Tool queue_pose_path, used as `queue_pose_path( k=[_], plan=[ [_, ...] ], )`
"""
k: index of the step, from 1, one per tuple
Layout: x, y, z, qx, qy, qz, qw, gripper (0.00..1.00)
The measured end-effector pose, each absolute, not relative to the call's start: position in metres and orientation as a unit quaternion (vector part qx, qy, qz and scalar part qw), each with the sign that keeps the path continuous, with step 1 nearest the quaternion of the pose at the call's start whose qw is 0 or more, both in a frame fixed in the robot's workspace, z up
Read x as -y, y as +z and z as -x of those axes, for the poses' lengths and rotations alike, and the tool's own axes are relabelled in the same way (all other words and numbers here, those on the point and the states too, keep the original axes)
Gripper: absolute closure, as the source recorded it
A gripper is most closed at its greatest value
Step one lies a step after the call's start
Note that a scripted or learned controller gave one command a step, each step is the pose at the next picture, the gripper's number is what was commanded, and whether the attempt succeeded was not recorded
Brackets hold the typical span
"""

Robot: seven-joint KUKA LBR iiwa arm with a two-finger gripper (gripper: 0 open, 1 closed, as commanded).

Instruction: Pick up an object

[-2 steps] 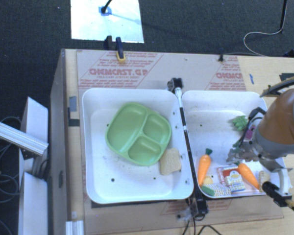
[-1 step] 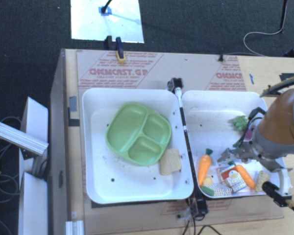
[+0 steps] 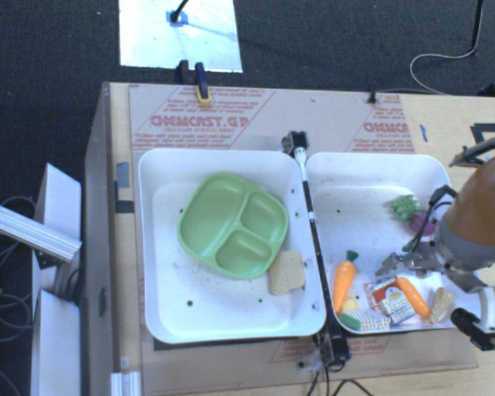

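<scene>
- The object to pick up is not chosen yet, as far as the picture shows: several toys lie in the right bin [image 3: 371, 172], in the lower right of the frame.
- A carrot [image 3: 343, 282] lies near the divider between the bins. A smaller orange piece [image 3: 413, 297], a red and white packet [image 3: 389, 298] and a pale piece [image 3: 440, 304] lie close together along the lower wall. A green leafy toy [image 3: 405, 205] lies higher, toward the upper wall.
- The left bin [image 3: 161, 221] holds a green divided plate [image 3: 233, 225], and a slice of toy bread [image 3: 287, 271] lies just beside the plate.
- The hand [image 3: 400, 261] is low over the right bin, between the carrot and the group of small toys. One cannot tell whether it is wide or narrow, and nothing is seen in it.
- Judging from this, the reach is done, but the grasp and the lift are still left. All the toys rest on the bin floor.
</scene>
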State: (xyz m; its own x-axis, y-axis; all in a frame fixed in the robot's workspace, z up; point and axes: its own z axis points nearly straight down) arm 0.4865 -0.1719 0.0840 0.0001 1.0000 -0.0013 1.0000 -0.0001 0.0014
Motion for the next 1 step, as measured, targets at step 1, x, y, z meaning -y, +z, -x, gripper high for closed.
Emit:
queue_pose_path(
  k=[1],
  plan=[
    [0.1713,0.0946,-0.4875,-0.708,0.0011,-0.707,0.001,1.00]
  ],
)
